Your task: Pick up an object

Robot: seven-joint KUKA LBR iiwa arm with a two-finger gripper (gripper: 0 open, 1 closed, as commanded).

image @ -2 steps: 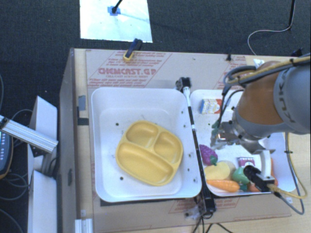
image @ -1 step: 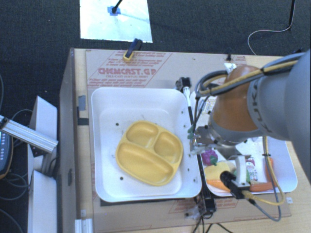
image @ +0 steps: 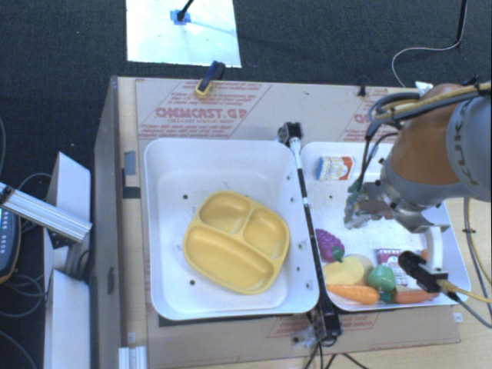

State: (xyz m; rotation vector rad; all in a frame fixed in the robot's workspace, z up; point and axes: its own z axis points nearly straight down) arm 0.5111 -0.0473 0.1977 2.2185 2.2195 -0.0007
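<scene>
Two metal fingers of the gripper (image: 360,212) hung over the right white bin (image: 335,194), and whether they stood apart or closed could not be told. Just below them lay purple toy grapes (image: 330,244), a yellow toy piece (image: 345,270) and an orange toy carrot (image: 353,293); a small white carton (image: 334,167) sat above, and a yellow divided plastic tray (image: 235,241) lay in the left white bin (image: 173,175).

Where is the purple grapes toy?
The purple plastic grape bunch lies in the right white bin, against its left wall, just above the yellow toy fruit.
</scene>
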